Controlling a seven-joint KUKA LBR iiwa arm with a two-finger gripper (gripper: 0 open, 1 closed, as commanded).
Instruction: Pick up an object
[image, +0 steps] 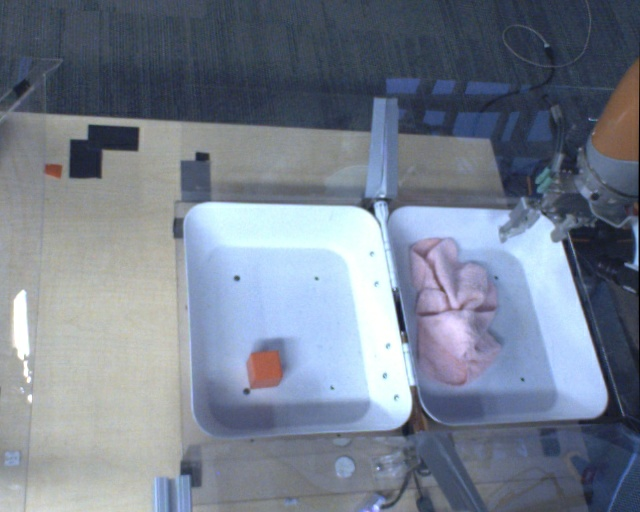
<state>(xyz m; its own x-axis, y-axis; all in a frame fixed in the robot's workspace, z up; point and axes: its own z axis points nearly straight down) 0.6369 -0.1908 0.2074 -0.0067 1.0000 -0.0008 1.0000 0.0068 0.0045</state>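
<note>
A crumpled pink cloth (455, 310) lies in the middle of the right bin (560, 390). A small orange block (265, 369) sits in the lower left part of the left bin (300, 240). My gripper (537, 222) hangs over the right bin's far right corner, above and to the right of the cloth and apart from it. Its two fingers stand open with nothing between them. The arm's orange band (618, 130) shows at the right edge.
A metal bar (380, 150) runs back from the seam between the bins. Black patches (100, 148) and a small orange square (53, 171) mark the wooden bench at the far left. Cables and dark hardware (600, 270) crowd the right side.
</note>
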